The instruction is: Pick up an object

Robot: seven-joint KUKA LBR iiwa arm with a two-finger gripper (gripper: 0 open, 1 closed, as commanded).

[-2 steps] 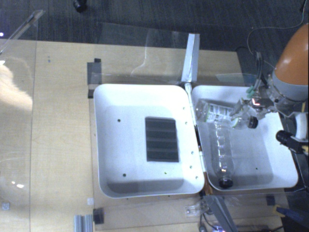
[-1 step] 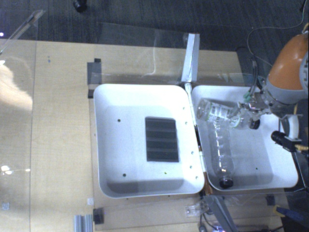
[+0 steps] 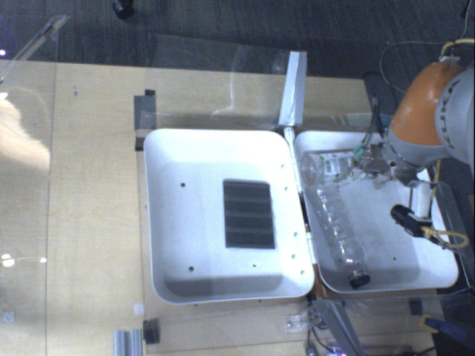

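A clear plastic bottle [image 3: 338,232] with a black cap lies lengthwise along the left side of the right bin [image 3: 438,269], cap toward the front. Another clear, crumpled plastic item [image 3: 325,166] lies at that bin's far left corner. My gripper [image 3: 369,163] reaches in from the right under the orange-banded wrist and sits low at the back of the right bin, just right of the crumpled item. The wrist hides much of the gripper.
The left bin [image 3: 171,199] has a dark ribbed panel [image 3: 249,213] at its middle. A black part with a yellow cable [image 3: 415,225] hangs over the right bin's right side. A metal bar [image 3: 292,87] stands behind the divide between the bins.
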